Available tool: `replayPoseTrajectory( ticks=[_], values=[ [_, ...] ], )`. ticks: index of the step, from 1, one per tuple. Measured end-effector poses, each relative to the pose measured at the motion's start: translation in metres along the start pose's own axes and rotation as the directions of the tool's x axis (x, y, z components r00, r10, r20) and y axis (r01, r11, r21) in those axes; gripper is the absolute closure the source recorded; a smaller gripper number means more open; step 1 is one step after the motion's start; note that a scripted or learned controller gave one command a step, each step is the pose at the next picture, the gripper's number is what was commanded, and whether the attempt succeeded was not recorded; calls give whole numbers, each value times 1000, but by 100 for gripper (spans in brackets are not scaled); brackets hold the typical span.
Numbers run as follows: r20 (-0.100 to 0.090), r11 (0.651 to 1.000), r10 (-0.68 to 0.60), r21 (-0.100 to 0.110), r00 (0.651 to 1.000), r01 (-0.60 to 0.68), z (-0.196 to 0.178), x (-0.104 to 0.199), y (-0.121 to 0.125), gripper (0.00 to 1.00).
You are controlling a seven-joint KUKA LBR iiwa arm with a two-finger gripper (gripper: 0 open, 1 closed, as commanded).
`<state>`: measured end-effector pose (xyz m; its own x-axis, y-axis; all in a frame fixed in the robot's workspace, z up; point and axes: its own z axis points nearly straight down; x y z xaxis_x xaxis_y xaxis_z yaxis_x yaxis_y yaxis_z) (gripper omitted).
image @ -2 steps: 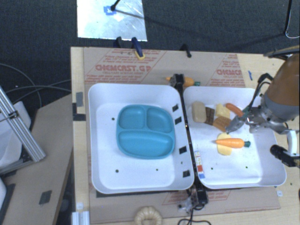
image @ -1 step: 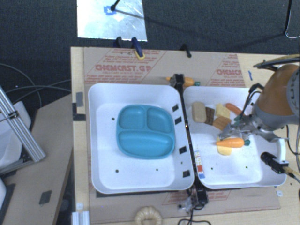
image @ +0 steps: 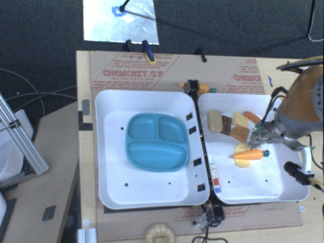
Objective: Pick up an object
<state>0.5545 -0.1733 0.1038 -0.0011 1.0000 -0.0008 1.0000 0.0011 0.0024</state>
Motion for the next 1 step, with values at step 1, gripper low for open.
replayPoseTrajectory(
  ticks=[1],
  values=[
    [1,1000,-1,-4,1000,1,-62,-8,2,100]
  ],
)
